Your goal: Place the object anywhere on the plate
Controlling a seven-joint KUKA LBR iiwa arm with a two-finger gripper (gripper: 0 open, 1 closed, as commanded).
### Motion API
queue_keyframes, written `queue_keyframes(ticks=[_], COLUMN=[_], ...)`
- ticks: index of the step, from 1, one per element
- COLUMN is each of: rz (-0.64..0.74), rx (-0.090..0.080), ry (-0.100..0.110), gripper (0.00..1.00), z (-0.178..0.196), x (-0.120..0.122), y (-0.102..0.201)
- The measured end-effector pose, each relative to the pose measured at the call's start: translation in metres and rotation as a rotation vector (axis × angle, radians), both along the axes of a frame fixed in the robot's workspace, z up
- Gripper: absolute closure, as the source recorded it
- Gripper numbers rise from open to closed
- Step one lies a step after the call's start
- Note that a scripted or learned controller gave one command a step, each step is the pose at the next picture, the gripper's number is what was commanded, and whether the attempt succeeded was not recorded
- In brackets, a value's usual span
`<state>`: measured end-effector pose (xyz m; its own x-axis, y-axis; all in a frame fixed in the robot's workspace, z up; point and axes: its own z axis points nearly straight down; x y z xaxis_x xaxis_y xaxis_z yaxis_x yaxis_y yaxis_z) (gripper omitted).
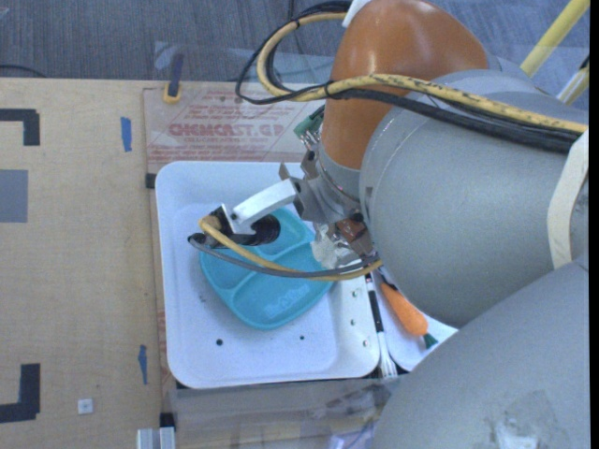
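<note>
A blue divided plate [267, 297] lies in the left white bin [187, 279], towards its right side. An orange carrot-shaped object [406, 312] with a green tip lies in the right bin, just past the wall between the bins and partly under the arm. My gripper [329, 243] hangs low over the right rim of the plate, about a hand's width up and left of the orange object. The big grey arm and its orange band cover the gripper from above.
The arm hides most of the right bin [412, 349]. A pen-like black stick [374, 309] lies along the wall between the bins. Bare wooden bench [75, 251] spreads to the left of the bins.
</note>
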<state>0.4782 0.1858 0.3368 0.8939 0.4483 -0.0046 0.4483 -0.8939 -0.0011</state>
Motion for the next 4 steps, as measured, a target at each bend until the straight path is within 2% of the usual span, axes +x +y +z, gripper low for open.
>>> queue_keyframes(ticks=[1, 2, 3, 4], rz=[0.241, 0.357, -0.019, -0.261], rx=[0.001, 0.001, 0.001, 0.004], ry=[0.001, -0.001, -0.002, -0.006], gripper=[1.00, 1.00, 1.00, 1.00], z=[0.009, -0.026, -0.135, -0.238], x=[0.000, 0.071, 0.041, 0.051], y=[-0.042, 0.019, 0.037, 0.038])
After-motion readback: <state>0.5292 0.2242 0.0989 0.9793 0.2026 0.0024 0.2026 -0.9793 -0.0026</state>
